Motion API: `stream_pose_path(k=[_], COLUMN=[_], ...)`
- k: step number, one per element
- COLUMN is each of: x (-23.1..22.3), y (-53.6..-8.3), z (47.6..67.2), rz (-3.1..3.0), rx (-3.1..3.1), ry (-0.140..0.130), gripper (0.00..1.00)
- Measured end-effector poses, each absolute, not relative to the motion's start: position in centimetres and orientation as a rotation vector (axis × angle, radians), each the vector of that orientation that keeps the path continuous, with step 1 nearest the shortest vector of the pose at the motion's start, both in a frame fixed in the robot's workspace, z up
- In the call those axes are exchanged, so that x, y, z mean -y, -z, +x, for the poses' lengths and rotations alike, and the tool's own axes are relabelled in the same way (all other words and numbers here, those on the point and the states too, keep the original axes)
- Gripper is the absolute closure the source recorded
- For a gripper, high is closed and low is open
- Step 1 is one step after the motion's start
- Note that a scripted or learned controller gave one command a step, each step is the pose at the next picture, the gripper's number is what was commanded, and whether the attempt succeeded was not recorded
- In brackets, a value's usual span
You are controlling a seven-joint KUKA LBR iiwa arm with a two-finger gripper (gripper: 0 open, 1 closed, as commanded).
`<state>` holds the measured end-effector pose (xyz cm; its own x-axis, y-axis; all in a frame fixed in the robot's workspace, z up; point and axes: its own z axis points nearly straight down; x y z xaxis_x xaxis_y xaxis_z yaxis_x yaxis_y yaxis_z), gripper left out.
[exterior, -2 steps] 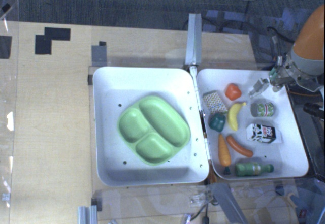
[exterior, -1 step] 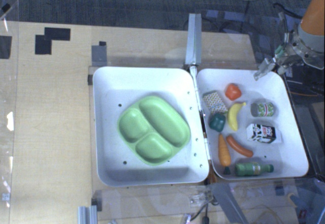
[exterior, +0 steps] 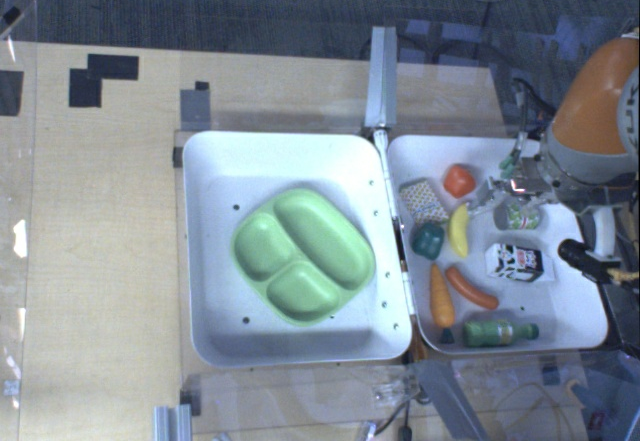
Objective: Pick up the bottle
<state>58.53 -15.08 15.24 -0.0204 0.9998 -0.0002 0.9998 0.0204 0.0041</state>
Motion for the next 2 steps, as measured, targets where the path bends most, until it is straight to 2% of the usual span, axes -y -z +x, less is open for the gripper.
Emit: stream_pose_path(k=[1, 2], x=[-2.4, 0.0], y=[-18.5, -18.4], z=[49.9, 48.8], rz=[1.821, 1.854], rx=[-2.557, -2.533], ry=[-0.006, -0.004], gripper=[0.00, 0.00])
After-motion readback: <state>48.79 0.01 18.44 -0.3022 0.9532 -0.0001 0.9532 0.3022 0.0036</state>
